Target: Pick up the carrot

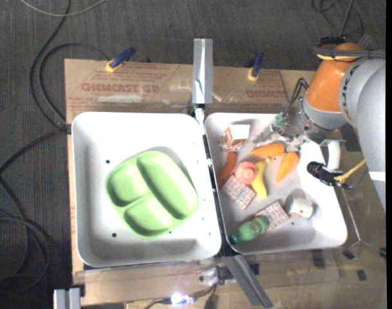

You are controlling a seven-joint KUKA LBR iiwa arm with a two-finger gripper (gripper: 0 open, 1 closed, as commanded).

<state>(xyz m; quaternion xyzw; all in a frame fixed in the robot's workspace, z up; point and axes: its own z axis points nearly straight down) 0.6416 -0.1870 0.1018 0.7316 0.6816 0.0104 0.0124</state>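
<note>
Pincer [287,129]: at the upper right corner of the right bin [340,234], below the orange band; whether released or clenched cannot be told.
Carrot [286,165]: just below the pincer, tilted, thick end up, apart from the right wall with bare floor on that side.
Orange piece [269,150]: beside the carrot's top, to its left.
Banana [260,180], pink item [246,170], second orange vegetable [227,167]: clustered left, toward the dividing edge.
Checkered packets [239,192], white cup [301,206], green bottle [249,230]: lower half; the bottle is near the front rim.
Left bin [86,192]: holds a green sectioned tray [152,192], with open floor around it.
</note>
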